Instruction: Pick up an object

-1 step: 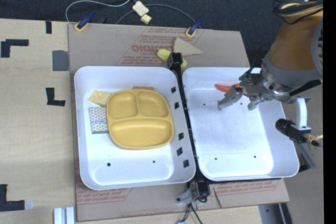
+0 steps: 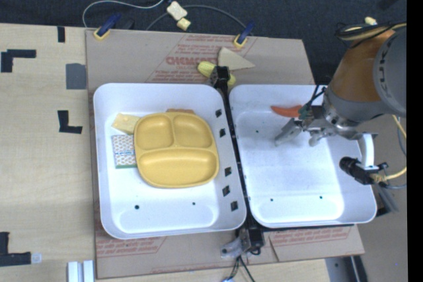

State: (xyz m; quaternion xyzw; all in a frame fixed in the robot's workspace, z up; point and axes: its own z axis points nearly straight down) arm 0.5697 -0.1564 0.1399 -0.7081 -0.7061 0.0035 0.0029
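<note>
i saw the gripper (image 2: 299, 131) spread open near the right bin's (image 2: 264, 208) far edge, the orange object (image 2: 286, 111) lying just beyond it; closing there risked catching nothing.

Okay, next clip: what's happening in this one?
The arm reaches in from the right, its gripper low over the right bin, just below a small orange object near the far wall. Nothing shows between its fingers. The left bin holds a yellow divided tray lying over a few flat items.
</note>
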